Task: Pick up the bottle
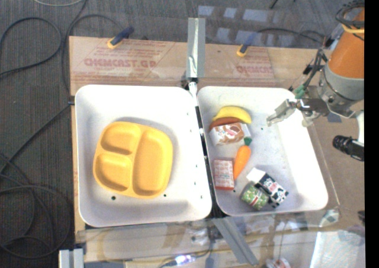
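The bottle (228, 133) looks like the small item with a red-and-white label and a dark red top, lying on its side in the right bin (296, 166), just below a yellow banana (233, 114). My gripper (291, 110) hangs over the upper right part of that bin, about a hand's width to the right of the bottle and apart from it. Nothing shows in its grasp. The grey arm with its orange band (346, 59) comes in from the right edge.
An orange carrot (241, 160), a red box (223, 174), a green can (254, 197) and a black-and-white carton (271, 188) lie in the right bin's lower half. The left bin (89, 107) holds a yellow divided plate (134, 158). Cables run over the floor at left.
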Controlling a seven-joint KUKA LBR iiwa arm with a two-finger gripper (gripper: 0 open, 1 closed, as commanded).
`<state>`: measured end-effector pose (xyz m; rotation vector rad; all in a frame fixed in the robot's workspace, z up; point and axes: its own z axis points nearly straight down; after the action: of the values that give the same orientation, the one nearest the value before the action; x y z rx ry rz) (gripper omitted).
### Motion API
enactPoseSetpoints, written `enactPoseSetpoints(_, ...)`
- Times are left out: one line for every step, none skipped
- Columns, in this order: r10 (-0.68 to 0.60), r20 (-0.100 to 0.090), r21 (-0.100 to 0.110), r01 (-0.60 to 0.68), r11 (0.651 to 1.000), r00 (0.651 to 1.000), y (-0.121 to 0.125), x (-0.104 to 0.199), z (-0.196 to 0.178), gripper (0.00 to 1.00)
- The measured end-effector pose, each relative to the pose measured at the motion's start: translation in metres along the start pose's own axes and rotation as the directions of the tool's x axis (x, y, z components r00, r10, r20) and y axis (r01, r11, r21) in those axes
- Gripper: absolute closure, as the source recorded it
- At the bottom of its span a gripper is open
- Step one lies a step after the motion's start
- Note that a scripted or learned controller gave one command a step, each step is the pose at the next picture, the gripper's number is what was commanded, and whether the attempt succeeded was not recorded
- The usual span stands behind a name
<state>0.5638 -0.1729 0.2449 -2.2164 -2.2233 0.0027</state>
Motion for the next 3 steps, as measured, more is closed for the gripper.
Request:
enactPoseSetpoints(0.076,0.004,-0.003,-0.076,0.997,0.997,0.054,-0.009,0.154,0.00)
enactPoseSetpoints(-0.156,0.009,-0.011,0.156,0.988,0.988,0.053,0.010,0.156,0.00)
enactPoseSetpoints(0.313,0.001,-0.008,-0.313,0.950,0.950,0.079,-0.012,0.157,0.00)
